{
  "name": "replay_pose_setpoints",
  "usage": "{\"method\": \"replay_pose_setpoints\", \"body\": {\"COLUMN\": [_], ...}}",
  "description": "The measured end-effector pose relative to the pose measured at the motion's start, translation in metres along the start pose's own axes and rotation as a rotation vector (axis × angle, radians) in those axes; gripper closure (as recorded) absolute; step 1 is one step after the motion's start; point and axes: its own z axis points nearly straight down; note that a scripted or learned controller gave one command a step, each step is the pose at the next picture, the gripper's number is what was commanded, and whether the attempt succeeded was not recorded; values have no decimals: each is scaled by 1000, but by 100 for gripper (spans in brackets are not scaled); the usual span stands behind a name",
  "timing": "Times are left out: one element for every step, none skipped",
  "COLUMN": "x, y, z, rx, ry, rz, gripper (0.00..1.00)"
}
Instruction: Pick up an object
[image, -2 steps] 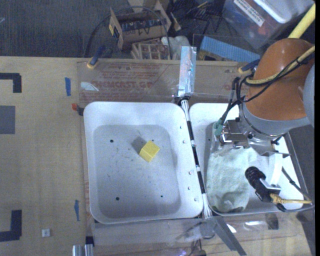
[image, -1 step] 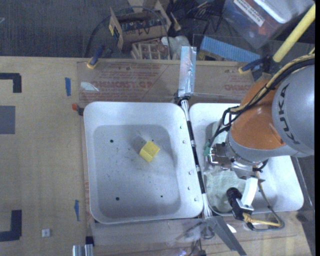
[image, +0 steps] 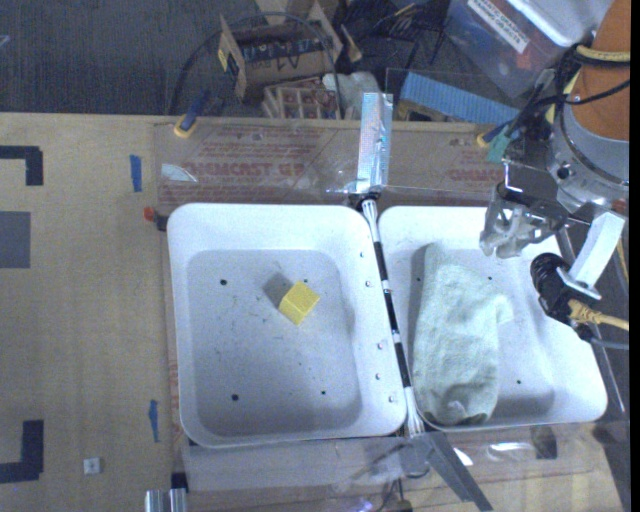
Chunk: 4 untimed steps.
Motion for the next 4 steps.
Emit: {"method": "replay_pose_setpoints", "body": {"x": [87,162,194,202], "y": [-30,-38,-50,-56], "z": [101,202,322,339], "rx": [1,3,5,-5], "ry": [0,-1,-2,8], "rz": [-28,137,395,750], "gripper": [100,100,100,100]}}
